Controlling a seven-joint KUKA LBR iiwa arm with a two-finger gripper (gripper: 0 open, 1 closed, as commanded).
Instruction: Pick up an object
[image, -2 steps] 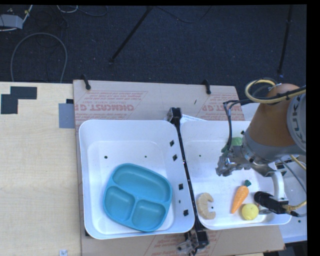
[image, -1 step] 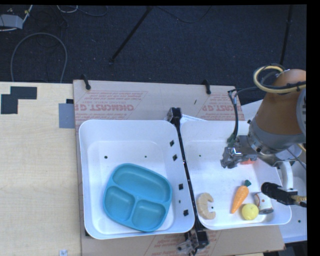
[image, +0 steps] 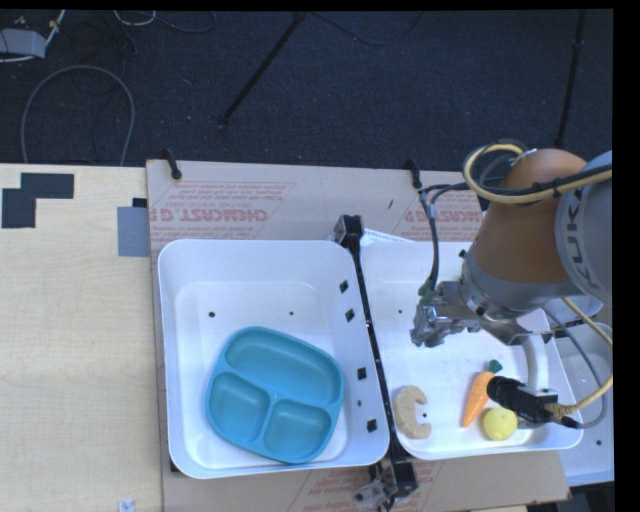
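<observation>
A pale wooden bench (image: 70, 350) carried a sheet of cardboard (image: 250, 205) with two white bins side by side on it, and beyond its far edge lay dark carpet with loose cables. The gripper (image: 430, 328) hung over the right bin (image: 400, 290), towards its middle, above bare white floor; whether it was spread or pressed together could not be told, and nothing could be seen between its tips. Behind it, to the right, rose the arm (image: 530, 240), grey with an orange band, looped with yellow and black cables. Near of the gripper, in the bin's near left corner, lay a beige curved piece (image: 410, 412). To the right of that a carrot (image: 477, 398) lay tilted, green end far, and just beside its near right side sat a yellow ball (image: 499, 424), with a black fitting (image: 522, 398) reaching over it. A black divider (image: 362, 340) ran between the bins. In the left bin (image: 200, 270) a blue tray (image: 274, 393) with three compartments lay in the near half, well apart from the gripper.
</observation>
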